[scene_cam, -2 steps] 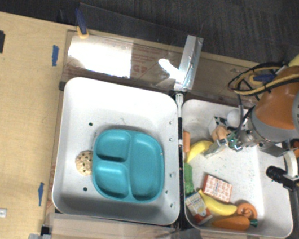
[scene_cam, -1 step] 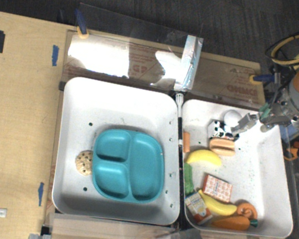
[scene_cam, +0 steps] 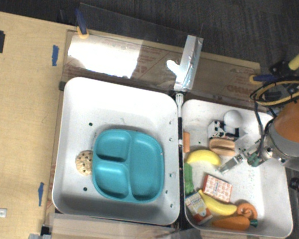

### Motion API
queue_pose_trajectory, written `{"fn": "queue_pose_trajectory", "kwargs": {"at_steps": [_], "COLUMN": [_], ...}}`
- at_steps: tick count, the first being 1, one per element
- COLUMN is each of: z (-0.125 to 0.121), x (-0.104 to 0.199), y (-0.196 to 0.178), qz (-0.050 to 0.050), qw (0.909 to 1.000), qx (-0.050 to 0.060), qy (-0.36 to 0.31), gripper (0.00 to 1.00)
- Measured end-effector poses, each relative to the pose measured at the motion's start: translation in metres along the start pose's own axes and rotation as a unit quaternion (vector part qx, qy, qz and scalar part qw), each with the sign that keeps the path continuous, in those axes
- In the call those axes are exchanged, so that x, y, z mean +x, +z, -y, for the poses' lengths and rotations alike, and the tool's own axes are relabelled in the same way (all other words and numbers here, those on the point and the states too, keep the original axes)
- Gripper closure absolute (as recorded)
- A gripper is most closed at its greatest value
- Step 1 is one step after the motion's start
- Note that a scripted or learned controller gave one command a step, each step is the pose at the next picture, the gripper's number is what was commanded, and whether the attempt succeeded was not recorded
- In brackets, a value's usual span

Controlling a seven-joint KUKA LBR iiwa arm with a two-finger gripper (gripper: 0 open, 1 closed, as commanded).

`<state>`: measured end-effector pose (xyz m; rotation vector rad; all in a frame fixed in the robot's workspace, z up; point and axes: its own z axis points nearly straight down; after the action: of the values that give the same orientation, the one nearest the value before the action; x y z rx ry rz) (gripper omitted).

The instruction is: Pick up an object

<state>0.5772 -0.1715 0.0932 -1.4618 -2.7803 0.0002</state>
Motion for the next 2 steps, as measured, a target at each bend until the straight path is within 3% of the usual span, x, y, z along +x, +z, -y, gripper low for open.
{"fn": "queue_pose_trajectory", "kwargs": {"at_steps": [1,2], "z": [-0.061,-0.029], "x": [0.019,0.047], "y": [-0.015,0.006], "qz": [-0.001,0.002], "qw": [0.9938,0.9998], "qx": [0.001,-0.003], "qy": [-0.111,0.022], "gripper": [0.00,0.00]}}
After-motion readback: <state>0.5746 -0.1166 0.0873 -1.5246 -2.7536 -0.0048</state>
